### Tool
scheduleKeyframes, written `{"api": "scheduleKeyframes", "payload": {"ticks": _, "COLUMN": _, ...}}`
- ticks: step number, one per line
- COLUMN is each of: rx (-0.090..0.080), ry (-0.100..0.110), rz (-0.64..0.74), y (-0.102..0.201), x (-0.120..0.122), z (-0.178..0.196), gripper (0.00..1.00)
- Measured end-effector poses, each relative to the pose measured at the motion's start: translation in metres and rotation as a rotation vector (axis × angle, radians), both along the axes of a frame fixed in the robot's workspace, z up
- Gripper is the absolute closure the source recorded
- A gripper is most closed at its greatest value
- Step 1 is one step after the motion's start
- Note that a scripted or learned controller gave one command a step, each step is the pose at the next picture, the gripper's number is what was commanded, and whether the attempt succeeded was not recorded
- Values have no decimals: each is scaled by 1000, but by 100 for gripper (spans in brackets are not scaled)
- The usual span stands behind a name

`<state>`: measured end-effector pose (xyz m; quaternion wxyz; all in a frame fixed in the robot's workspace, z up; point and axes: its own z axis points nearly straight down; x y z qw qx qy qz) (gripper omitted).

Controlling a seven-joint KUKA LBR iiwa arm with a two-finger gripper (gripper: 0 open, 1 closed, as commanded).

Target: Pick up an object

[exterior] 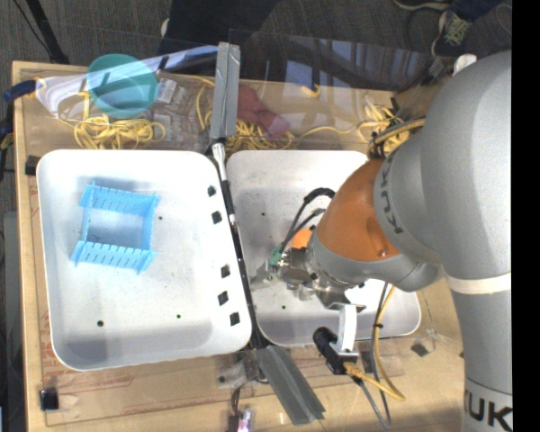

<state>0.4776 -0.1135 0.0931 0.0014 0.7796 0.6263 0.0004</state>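
Overhead, the arm reaches in from the right and bends steeply down into the right bin, a posture suited to a top-down grasp on something lying on the bin floor. The gripper sits low near that bin's middle, mostly hidden beneath the orange wrist band (whether it is closed on anything cannot be told from this angle). A small orange object shows just beside the wrist, with a green speck close by; either may be the intended target, though their shapes are too obscured to name. The left bin holds a light-blue slotted rack, lying flat and well apart from the arm.
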Motion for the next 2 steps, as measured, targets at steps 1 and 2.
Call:
{"api": "scheduleKeyframes", "payload": {"ticks": 1, "rx": 3, "ry": 4, "rz": 169, "y": -32, "x": 57, "z": -1, "gripper": 0}}
{"api": "scheduleKeyframes", "payload": {"ticks": 2, "rx": 5, "ry": 7, "rz": 177, "y": -31, "x": 57, "z": 8, "gripper": 100}}
